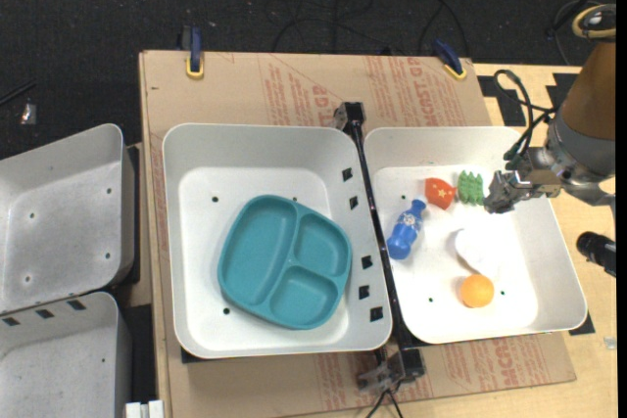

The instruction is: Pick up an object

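The right bin [549,308] holds a blue bottle [406,229], a red toy [440,193], a green ridged block [472,187], a white rounded piece [477,250] and an orange ball [477,291]. My gripper [502,194] hangs over the bin's right part, just right of the green block and above the white piece. Nothing shows between its dark tips.
The left bin [196,210] holds a teal divided plate [284,260]. A black divider [365,201] runs between the bins. Cables trail over the bench at the upper right. Grey metal trays [59,210] lie off the bench to the left.
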`<state>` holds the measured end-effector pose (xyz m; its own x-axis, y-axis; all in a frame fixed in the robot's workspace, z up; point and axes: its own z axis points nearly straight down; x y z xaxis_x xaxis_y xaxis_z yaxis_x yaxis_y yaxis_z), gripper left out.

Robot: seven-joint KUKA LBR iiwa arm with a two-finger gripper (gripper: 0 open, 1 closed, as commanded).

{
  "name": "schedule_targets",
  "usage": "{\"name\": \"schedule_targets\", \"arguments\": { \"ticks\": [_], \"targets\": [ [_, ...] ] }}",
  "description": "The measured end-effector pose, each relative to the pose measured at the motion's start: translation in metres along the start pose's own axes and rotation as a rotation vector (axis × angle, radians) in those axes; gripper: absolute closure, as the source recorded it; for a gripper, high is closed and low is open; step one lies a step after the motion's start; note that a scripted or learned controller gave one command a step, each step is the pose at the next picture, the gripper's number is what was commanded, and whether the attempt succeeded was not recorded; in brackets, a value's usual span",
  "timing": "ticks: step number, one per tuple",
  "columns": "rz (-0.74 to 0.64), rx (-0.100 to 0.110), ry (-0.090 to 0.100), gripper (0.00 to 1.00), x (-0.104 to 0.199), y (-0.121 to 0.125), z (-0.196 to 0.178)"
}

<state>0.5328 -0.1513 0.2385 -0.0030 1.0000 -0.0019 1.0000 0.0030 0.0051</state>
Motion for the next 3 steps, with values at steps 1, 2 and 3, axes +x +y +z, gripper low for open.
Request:
{"name": "schedule_targets", "arguments": {
  "ticks": [1, 2, 3],
  "targets": [
    [-0.004, 0.006, 0.003, 1.00, 0.049, -0.005, 0.011],
    [-0.006, 0.005, 0.004, 1.00, 0.111, 0.000, 0.012],
    [-0.006, 0.004, 0.004, 1.00, 0.166, -0.002, 0.000]
  ]
}}
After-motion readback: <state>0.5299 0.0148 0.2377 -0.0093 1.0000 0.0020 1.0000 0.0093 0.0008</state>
